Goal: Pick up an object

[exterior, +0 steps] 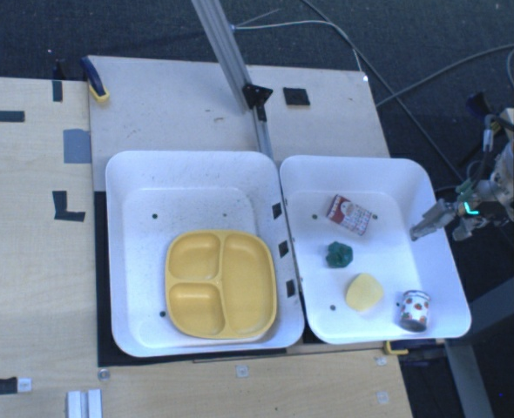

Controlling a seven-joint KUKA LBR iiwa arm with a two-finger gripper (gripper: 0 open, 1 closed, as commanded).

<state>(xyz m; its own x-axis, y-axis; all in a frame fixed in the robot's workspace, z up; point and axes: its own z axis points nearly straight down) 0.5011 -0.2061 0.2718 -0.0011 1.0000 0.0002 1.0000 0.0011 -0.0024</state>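
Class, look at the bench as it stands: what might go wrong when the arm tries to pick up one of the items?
1. The gripper sits at the right bin's outer rim, so a descent here may hit the wall.
2. The green object and yellow object lie close together; grasping one may nudge the other.
3. The small shiny object sits in a corner, likely awkward to reach.

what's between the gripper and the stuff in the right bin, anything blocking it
Nothing visible blocks it. The gripper hangs at the right bin's right rim. The red and white packet, green object, yellow object and small silver and red object lie apart on the bin floor, none stacked or covered.
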